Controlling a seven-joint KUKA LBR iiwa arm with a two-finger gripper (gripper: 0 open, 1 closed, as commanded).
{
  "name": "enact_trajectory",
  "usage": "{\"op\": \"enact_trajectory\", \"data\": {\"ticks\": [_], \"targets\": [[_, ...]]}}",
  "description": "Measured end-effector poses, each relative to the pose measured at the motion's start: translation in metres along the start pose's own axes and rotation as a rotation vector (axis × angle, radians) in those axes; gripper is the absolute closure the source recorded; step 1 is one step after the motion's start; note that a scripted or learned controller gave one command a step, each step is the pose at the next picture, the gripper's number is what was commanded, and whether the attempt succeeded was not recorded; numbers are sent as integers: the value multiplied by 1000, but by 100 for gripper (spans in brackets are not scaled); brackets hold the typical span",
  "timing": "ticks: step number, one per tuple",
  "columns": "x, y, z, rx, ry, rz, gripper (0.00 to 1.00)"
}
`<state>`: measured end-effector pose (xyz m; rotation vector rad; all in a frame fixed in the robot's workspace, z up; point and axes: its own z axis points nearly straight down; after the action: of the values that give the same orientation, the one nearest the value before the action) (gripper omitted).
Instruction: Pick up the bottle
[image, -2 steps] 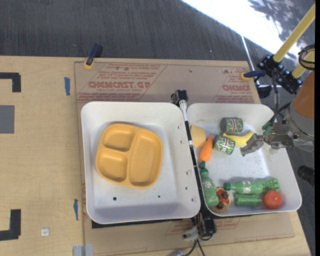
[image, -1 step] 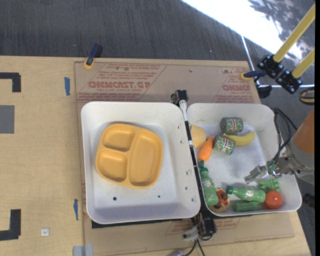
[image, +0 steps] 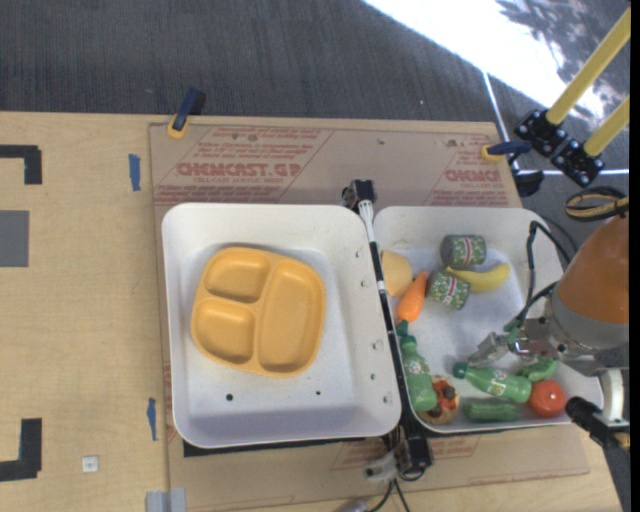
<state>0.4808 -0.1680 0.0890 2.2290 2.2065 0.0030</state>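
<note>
The green bottle (image: 497, 382) lies on its side near the front of the right bin (image: 520, 226), its cap pointing left. My gripper (image: 508, 349) hangs just behind and above it, at the end of the grey arm with the orange band (image: 603, 270). Its metal fingers (image: 487, 348) look spread open, and nothing shows between them. The bottle rests on the bin floor, apart from the gripper.
Around the bottle lie a red tomato (image: 547, 398), a dark green vegetable (image: 490, 408) and a green and red item (image: 420, 385). Farther back are a carrot (image: 411, 297), a banana (image: 482, 277) and two green cans (image: 463, 249). The left bin (image: 190, 400) holds a yellow divided plate (image: 260, 308).
</note>
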Motion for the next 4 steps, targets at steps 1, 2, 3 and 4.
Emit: {"op": "enact_trajectory", "data": {"ticks": [1, 2, 3, 4], "targets": [[31, 2, 0, -11, -7, 157, 0], [63, 2, 0, -12, -7, 287, 0], [40, 1, 0, -2, 7, 143, 0], [8, -1, -54, 5, 1, 346, 0]]}}
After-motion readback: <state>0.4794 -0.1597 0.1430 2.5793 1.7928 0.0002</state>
